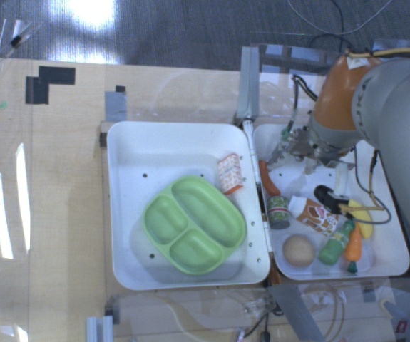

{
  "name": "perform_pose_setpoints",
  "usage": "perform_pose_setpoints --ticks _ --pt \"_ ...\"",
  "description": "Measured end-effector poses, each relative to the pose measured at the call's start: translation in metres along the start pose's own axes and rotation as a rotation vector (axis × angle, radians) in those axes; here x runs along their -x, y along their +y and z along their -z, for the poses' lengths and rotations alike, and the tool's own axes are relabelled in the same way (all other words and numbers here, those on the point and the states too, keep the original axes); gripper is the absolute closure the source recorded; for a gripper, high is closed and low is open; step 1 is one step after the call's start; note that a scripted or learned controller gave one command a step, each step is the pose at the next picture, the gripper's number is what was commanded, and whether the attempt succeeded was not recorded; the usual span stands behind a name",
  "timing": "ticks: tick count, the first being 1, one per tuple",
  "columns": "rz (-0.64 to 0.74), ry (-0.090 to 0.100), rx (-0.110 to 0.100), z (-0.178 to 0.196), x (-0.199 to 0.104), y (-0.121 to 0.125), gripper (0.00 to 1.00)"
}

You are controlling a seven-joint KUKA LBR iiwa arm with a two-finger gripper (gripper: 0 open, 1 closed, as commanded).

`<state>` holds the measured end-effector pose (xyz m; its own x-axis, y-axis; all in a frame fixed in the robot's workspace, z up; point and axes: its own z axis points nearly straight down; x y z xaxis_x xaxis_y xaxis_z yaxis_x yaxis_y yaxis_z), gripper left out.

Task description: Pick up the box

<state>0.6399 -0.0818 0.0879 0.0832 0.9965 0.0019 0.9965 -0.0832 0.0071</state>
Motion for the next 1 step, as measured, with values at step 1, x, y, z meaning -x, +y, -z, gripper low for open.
perform_pose_setpoints --ticks 1 --pt "0.007 0.000 0.001 0.0016 0.0099 -0.0538 0.00"
